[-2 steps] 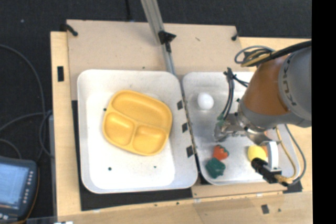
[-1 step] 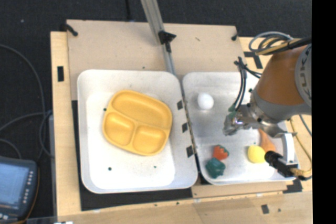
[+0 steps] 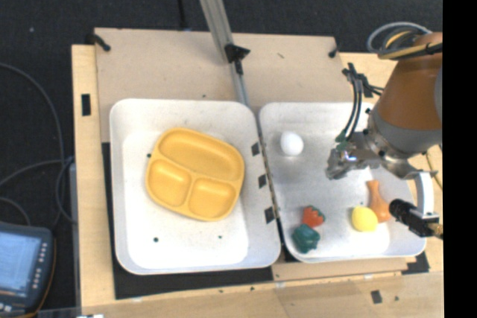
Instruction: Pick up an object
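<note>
Right bin [image 3: 313,132] full of small things; left bin [image 3: 134,182] with a yellow tray [image 3: 195,173] split into three parts. Gripper [image 3: 339,166] low over the middle of the right bin, hanging from the grey arm with the orange band [image 3: 414,89]; nothing seen between its tips; open or closed, cannot tell, too small and dark from up here.

White ball [image 3: 291,144] near the gripper, off to its left and a bit toward the back of the bin; sitting alone, well apart from the other things, so likely the easy one to grab; round, so no long side to line up with. Yellow lemon [image 3: 364,219] toward the front, just beside an orange carrot-like piece [image 3: 376,201] that runs front to back. Red thing [image 3: 313,217] and green thing [image 3: 305,237] touching each other at the front left part of the right bin; harder to grab one alone. Probably a short slide left for the ball, or a short move forward for the lemon; nothing picked up yet.
</note>
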Action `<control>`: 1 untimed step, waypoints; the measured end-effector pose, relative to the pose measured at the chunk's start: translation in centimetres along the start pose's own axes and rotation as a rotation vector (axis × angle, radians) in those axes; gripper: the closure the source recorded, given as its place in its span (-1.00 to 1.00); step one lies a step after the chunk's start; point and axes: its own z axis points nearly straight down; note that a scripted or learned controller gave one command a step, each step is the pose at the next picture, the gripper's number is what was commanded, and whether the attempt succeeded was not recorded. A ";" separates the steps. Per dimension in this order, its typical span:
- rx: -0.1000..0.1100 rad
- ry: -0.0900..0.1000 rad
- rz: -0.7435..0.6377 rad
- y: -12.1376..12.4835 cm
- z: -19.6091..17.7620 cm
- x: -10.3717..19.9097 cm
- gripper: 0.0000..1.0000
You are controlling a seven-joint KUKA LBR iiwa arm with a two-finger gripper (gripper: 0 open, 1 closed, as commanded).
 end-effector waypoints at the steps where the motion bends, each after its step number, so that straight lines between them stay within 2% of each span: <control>1: -0.001 0.000 0.000 0.2 -5.0 -0.1 1.00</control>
